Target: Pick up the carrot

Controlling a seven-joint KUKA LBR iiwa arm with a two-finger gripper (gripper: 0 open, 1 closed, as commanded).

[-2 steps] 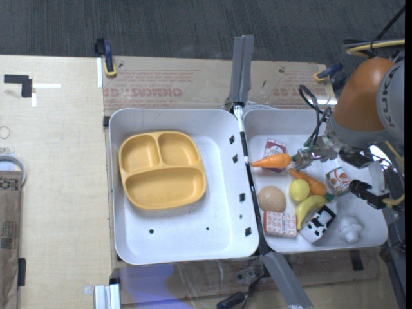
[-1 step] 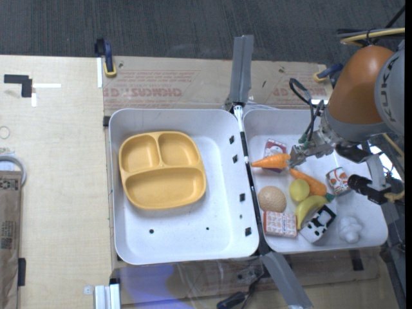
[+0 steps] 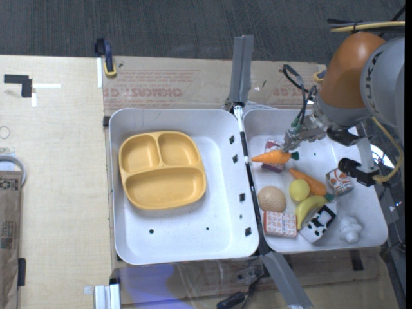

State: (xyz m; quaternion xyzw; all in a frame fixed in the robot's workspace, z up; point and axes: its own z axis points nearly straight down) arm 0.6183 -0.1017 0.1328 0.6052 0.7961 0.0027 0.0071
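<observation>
Apparently the carrot (image 3: pixel 271 156) hung at the left side of the right bin (image 3: pixel 370 201), its green end pinched in the pincer (image 3: pixel 295 141). With so thin a hold at one end, it could have swung or slipped onto the red packet (image 3: pixel 275 165) beneath. Cables (image 3: pixel 297 89) and wrist hid the pincer's upper part.

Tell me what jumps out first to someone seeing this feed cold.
The yellow divided plate stands out, alone in the left bin. Next comes the grey arm with its orange band reaching in from the right, its gripper at the green end of a carrot near the top of the crowded right bin. Below sit a second carrot, an egg, a lemon and a banana.
</observation>
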